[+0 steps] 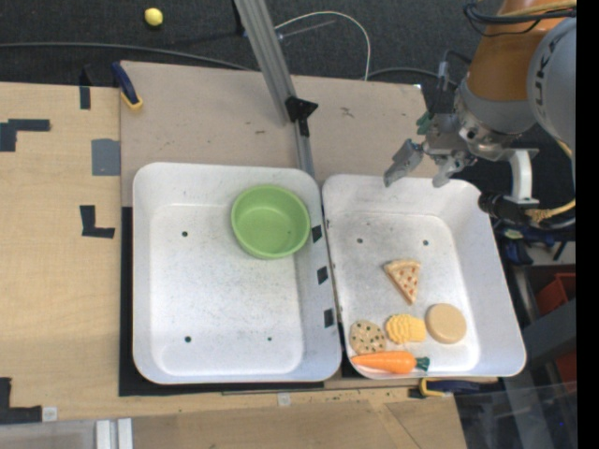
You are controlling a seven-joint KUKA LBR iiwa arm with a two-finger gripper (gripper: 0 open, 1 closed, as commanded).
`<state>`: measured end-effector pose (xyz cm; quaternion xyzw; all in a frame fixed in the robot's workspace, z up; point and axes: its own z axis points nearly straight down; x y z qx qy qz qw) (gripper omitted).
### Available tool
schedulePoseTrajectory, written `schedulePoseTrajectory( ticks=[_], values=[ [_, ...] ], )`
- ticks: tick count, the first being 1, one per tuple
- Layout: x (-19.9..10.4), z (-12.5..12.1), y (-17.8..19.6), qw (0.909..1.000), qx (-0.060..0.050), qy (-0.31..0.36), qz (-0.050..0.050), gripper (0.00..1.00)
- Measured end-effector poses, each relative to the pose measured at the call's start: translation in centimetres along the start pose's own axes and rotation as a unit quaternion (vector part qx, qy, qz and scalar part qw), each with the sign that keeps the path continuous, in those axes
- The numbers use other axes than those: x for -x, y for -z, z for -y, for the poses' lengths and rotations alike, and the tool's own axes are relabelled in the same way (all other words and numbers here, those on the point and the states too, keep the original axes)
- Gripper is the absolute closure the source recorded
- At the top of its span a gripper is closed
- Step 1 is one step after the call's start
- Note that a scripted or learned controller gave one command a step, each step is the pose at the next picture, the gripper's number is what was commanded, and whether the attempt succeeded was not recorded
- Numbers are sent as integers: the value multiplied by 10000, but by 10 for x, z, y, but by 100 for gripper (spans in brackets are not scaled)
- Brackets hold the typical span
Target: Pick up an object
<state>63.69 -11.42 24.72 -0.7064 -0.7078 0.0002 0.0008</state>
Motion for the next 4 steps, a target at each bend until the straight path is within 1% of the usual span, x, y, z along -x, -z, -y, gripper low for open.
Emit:
schedulePoseTrajectory(
  ticks=[1, 2, 3, 4],
  values=[
    [0, 0, 0, 10000, 0, 0, 0, 0],
    [-4, -1, -44, 10000, -20, 2, 8, 0],
    [-7, -7, -105, 10000, -32, 4, 6, 0],
    [-8, -6, -159, 10000, -19, 3, 9, 0]
  ],
)
